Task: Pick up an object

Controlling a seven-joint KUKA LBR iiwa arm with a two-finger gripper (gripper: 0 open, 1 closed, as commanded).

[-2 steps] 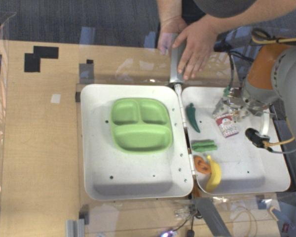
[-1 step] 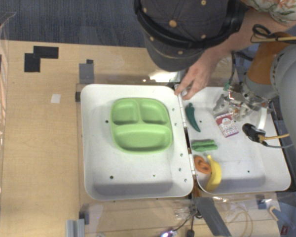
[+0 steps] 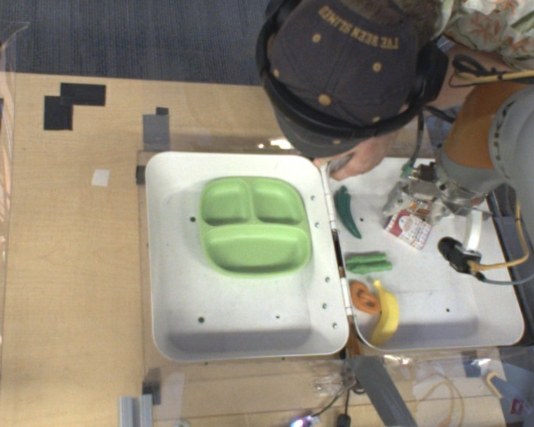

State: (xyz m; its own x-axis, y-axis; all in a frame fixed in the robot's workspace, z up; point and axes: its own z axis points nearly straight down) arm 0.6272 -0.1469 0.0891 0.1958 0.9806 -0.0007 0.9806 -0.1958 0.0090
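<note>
Packet (image 3: 409, 228) in red and white print is, we judge, the thing aimed at. It lies tilted on the floor of the right bin (image 3: 481, 320), toward the far side, and the gripper (image 3: 415, 199) sits right over its upper edge. We cannot tell how far the gripper is open, nor whether it has hold of anything, because the metal parts blur into the packet there. The arm (image 3: 521, 149) reaches in low from the right, which we read as a reach down onto the nearest loose item.

Off to the left, along the wall shared with the other bin, lie a dark green pepper (image 3: 347, 213), a paler green pod (image 3: 368, 261), an orange piece (image 3: 365, 298) and a banana (image 3: 386, 317) touching it. None of these crowds the packet. The left bin (image 3: 173, 327) holds a green divided plate (image 3: 254, 225).

What does stand in the way is a person's capped head (image 3: 347, 52), leaning over the far edge of the right bin, close to the gripper.
</note>
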